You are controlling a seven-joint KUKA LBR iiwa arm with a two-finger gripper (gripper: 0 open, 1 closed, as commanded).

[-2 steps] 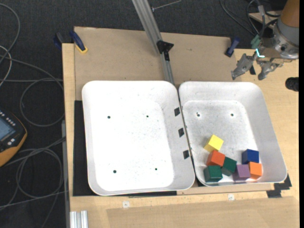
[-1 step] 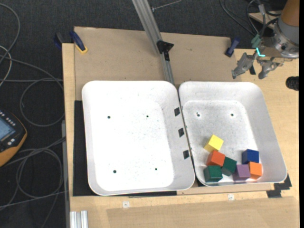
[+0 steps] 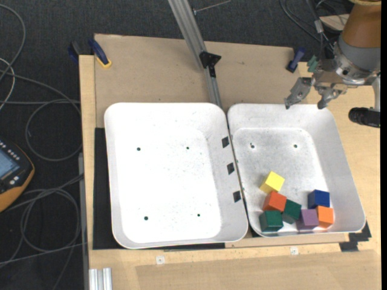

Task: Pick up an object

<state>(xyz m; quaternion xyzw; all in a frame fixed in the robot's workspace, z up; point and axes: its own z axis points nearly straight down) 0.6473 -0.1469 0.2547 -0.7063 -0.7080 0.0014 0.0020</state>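
Several small coloured blocks lie clustered in the near corner of the right bin (image 3: 338, 138): a yellow block (image 3: 273, 181), a red-orange block (image 3: 276, 201), two green blocks (image 3: 271, 220), a purple block (image 3: 309, 217), a blue block (image 3: 318, 197) and an orange block (image 3: 325, 215). My gripper (image 3: 308, 99) hangs over the far rim of the right bin, well away from the blocks. Its two fingers are spread apart, with nothing between them.
The left bin (image 3: 115, 162) sits beside the right one. A slanted metal pole (image 3: 193, 35) runs down to the gap between the bins. Blue clamps (image 3: 100, 54) grip the board's far edge. Cables lie on the floor at left.
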